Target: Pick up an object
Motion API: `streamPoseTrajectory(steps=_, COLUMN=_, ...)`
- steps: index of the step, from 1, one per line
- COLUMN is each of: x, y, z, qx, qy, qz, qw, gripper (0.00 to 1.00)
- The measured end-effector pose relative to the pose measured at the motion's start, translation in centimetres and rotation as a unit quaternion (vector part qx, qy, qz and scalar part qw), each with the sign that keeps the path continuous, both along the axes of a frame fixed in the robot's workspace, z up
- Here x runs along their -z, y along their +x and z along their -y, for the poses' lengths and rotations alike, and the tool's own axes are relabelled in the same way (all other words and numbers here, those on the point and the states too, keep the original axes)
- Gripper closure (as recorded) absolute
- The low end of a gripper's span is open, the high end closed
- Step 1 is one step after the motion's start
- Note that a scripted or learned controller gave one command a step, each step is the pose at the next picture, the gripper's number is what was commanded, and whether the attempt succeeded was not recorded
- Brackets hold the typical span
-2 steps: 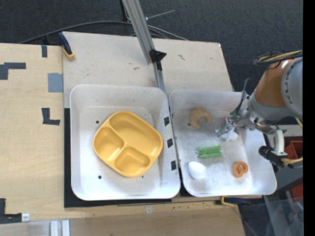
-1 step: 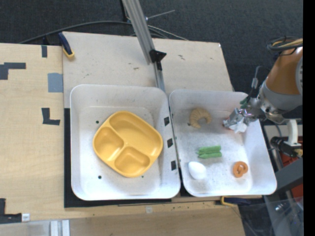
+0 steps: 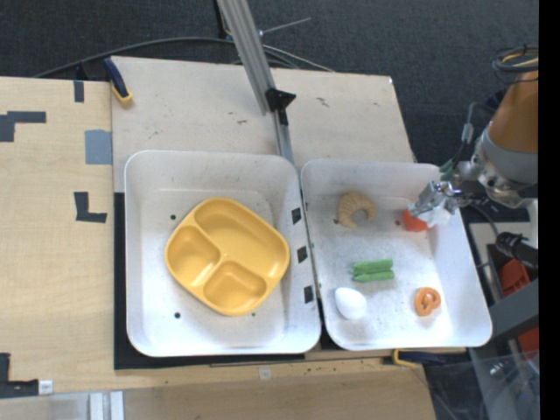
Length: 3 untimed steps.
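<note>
Because the gripper (image 3: 426, 206) hangs low at the right bin's (image 3: 455, 322) far edge, just above a small red object (image 3: 413, 223), it seems lined up for grasping; finger spread unclear.

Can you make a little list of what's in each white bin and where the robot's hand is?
left bin: yellow plastic divided plate
right bin: tan croissant-shaped toy, small red object, green bean-pod toy, white egg, orange pretzel toy
gripper: at the right bin's far right side, right above the red object
holding anything: cannot tell
</note>
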<state>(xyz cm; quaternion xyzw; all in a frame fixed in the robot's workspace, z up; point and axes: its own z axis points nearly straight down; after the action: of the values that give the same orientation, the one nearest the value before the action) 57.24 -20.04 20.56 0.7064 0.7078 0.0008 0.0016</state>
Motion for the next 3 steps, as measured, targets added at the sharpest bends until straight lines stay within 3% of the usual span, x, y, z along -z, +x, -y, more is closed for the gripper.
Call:
streamPoseTrajectory(steps=1, x=-5.3, y=0.1, z=0.0, qx=0.0, qy=-0.0003, qz=0.001, qw=1.0, gripper=1.0)
streamPoseTrajectory(steps=2, x=-4.5, y=-0.6, z=-5.8, qx=-0.002, qy=0.0012, qz=-0.003, qw=1.0, gripper=1.0)
streamPoseTrajectory(steps=3, x=-4.3, y=0.7, z=-10.7, qx=-0.002, qy=0.0012, qz=-0.002, qw=1.0, gripper=1.0)
